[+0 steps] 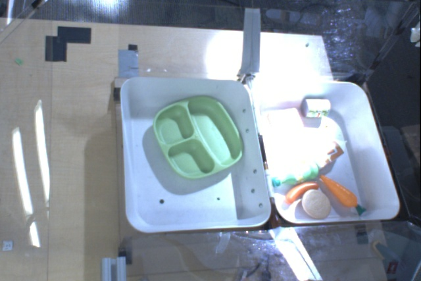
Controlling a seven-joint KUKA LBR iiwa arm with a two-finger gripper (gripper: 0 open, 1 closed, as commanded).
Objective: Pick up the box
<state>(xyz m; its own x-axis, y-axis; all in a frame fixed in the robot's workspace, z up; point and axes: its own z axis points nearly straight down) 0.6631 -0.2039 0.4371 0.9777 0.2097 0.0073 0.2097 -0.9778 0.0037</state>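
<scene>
The small white rectangular box lies in the right shallow white bin, toward its far side, just beside a pale flat patch washed out by glare. It sits apart from the toy food clustered at the near end of that bin: an orange carrot, a red-orange sausage-shaped piece, a round tan disc and a green item that is partly lost in the glare. The left shallow white bin holds a light green three-compartment plastic tray.

The state of the pincer cannot be told from this view.

The step in hand is judged to be the approach. A descent from directly above the box is advisable, with the pincer spread wider than the short side of the box and aligned across it. The far wall of the bin stands near the box, so clearance on that side should be checked. Closure should follow only once the box lies between the fingers.
</scene>
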